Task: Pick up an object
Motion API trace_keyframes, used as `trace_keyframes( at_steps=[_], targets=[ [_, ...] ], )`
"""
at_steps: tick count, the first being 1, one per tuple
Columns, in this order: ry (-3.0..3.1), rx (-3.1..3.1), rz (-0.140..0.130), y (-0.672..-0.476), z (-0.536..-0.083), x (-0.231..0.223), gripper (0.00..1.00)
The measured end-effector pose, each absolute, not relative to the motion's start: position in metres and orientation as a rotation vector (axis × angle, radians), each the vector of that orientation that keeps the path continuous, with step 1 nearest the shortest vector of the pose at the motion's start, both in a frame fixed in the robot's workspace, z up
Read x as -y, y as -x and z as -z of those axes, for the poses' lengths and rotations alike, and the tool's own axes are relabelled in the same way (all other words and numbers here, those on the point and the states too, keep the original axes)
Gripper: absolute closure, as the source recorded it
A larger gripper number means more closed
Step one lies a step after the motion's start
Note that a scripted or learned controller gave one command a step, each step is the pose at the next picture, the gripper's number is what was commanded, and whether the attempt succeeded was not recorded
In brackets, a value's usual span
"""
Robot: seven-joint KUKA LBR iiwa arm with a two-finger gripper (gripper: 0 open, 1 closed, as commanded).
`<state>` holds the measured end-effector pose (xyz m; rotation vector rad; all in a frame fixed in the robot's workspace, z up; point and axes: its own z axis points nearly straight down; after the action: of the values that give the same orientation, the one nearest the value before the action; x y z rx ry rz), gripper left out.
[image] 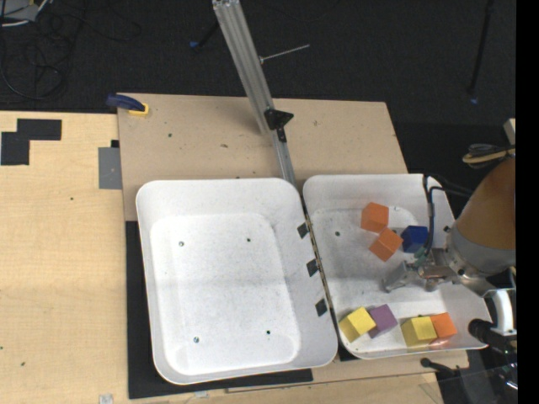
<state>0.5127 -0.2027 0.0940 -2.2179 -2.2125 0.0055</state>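
Seven small blocks lie in view, all in the right bin [354, 192]: two orange blocks at the upper middle, the upper orange block [375, 217] sitting just above the lower orange block [386, 244], and one blue block [413, 238] just right of them. Along the bin's near edge sit a yellow block [359, 322] touching a purple block [381, 318], and further right a second yellow block [418, 331] touching a third orange block [443, 326]. That makes three orange, two yellow, one blue and one purple.

There are two shallow white bins side by side on the table [210, 141]. The left bin [160, 204] shows only its speckled floor.

The arm [493, 217] enters from the right, its orange band above the grey wrist at the right bin's far side. The gripper [421, 269] reaches low over the right bin's floor, pointing leftward, just below the blue block and right of the lower orange block. Whether the jaws are open or closed cannot be told; no block is seen between them.

Behind the bins a slanted metal rail [248, 66] rises from the table's middle, and a blue and yellow clamp [128, 103] sits at the table's far left corner.
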Motion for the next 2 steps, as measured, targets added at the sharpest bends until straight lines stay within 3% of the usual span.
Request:
trace_keyframes(
  at_steps=[1,2],
  targets=[
    [2.227,2.209,-0.003,-0.513,-0.107,0.205,1.0],
    [2.222,2.223,0.002,-0.519,-0.151,0.202,1.0]
  ],
)
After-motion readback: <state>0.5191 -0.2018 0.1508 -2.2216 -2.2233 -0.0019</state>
